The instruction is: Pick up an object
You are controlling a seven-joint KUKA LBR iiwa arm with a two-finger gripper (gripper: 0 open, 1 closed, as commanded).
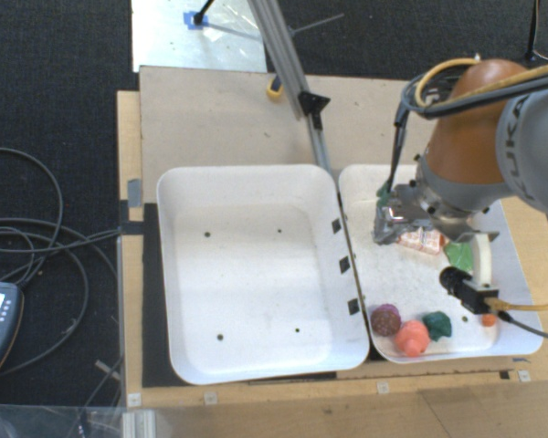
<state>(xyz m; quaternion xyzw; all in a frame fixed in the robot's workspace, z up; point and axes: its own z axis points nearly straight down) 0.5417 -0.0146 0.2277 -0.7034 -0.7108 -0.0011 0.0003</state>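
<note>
At the near edge of the tabletop we see two white bins side by side. The left bin shows a bare white floor with a few small dark dots. The right bin holds everything else.

Nearest us in the right bin, three small things lie in a row along the front rim: a dark maroon ball, a pink-orange round toy just beside it, and a teal-green lumpy piece touching or nearly touching the pink one. None of them has a clear long axis, and we can read no writing on them.

A little farther back, toward the right rim, we see a black fitting with an orange tip and a yellow cable running off to the right. Behind it stand a bright green piece and a white stick-like object, whose long axis runs roughly near to far.

Farther still, a pinkish-red and white wrapped packet lies flat on the bin floor, its long axis running left to right. Its print is too blurred for us to read.

The pincer hangs just left of the packet, low over the bin floor, under the orange wrist of the grey arm. We cannot tell how it stands, nor whether it touches the packet.

Beyond the bins, a grey pole slants across the tabletop.
</note>
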